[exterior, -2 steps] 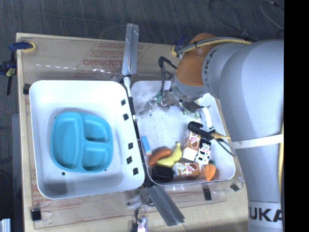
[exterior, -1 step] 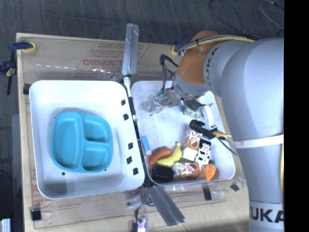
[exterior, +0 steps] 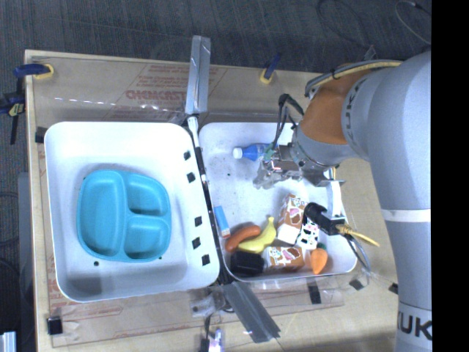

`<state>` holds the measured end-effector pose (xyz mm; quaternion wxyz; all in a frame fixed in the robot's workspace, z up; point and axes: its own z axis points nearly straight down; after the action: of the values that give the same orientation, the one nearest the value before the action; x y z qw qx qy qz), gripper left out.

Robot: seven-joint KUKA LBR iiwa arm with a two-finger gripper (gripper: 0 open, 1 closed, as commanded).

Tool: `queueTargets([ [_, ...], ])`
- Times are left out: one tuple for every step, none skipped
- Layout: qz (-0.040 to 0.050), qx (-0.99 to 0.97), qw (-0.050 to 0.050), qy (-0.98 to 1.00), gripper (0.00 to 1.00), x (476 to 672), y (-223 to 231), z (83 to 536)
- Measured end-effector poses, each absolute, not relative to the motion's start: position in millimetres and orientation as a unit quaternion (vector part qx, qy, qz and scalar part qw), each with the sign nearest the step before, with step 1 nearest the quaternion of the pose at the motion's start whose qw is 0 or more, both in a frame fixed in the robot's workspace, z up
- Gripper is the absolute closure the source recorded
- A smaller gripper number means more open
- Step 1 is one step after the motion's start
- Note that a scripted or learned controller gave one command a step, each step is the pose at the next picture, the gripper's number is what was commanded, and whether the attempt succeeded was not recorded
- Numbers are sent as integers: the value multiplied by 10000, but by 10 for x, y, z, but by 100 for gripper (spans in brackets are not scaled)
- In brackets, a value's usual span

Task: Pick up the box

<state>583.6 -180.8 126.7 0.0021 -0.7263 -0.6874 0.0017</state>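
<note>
Surface (exterior: 110, 72): two white bins; blue tray (exterior: 124, 216) in left bin (exterior: 58, 152).
Tool (exterior: 272, 169): over right bin (exterior: 220, 141), upper part; nothing visibly gripped, spread vs pressed — can't tell.
Box (exterior: 292, 213): patterned carton, prob. the target, among toys nr bin's lower end.
Relation: box lies below-right of tool, long axis approx. up-down in frame.

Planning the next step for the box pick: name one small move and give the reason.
Probably shift the gripper toward the bin's near end and over the brown-and-white patterned carton box. The gripper hangs above bare floor of the right white bin, while the box lies nearer the front among the yellow banana and other toys.
</note>
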Motion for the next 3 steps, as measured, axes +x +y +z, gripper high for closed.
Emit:
queueTargets([
  [5, -7412, 6, -6712, 100, 5558, -1572, 2491],
  [21, -8463, 26, -5327, 100, 5215, -1001, 2718],
  [28, -8888, 25, -4584, 100, 5280, -297, 2406],
])
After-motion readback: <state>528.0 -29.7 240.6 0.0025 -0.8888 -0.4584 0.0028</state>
